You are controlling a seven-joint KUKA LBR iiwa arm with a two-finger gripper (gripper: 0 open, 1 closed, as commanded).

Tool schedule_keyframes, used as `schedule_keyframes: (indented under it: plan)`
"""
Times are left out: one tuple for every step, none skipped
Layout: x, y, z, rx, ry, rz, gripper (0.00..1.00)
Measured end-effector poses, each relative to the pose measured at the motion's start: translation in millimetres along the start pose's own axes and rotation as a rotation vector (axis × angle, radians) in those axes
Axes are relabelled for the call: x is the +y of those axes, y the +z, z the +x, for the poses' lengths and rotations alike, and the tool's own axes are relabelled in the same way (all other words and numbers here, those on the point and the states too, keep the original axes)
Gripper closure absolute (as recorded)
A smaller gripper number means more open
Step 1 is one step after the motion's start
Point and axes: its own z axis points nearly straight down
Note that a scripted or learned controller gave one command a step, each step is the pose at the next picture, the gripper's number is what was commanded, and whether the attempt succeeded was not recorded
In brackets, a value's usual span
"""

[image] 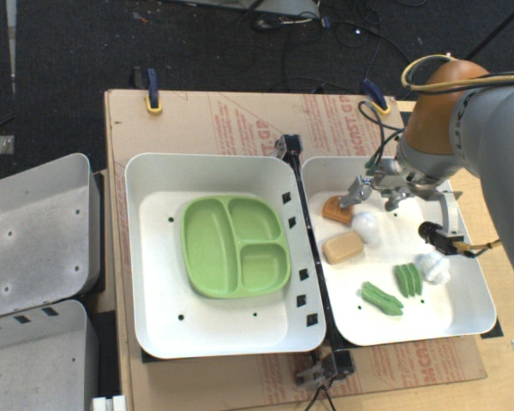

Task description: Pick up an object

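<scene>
Green plastic fills the middle of the frame: a divided plate [236,247] with three compartments lies flat in the left bin [146,229]. My arm [471,135], grey with its orange band, comes in from the upper right and bends down over the right bin [471,302].

My gripper [379,192] hangs over the upper part of the right bin, right of centre in the frame. The two metal fingers [356,193] are spread apart, and I see nothing between them. So my hand is released and grasps nothing.

The things I could pick all lie in the right bin. An orange-brown piece [336,210] sits near the bin's upper left corner, just below and left of my fingers. A white ball [365,224] lies just beside it, to its lower right, and I cannot tell whether the two touch. A tan, bread-like block [343,247] rests below them, close to the bin's left wall. Two green pieces lie lower down: a long pod-shaped one [382,299] toward the bottom, and a ribbed one [409,279] to its upper right. A second white lump [433,267] sits just right of the ribbed piece, near the bin's right side, beneath a black cable [437,235] that trails from my wrist.
</scene>
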Motion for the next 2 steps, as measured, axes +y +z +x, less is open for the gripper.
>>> schedule_keyframes:
  plan:
    - [2,-13,-2,-0.005,-0.001,-0.009,1.00]
    - [9,-57,-1,0.001,0.000,0.003,1.00]
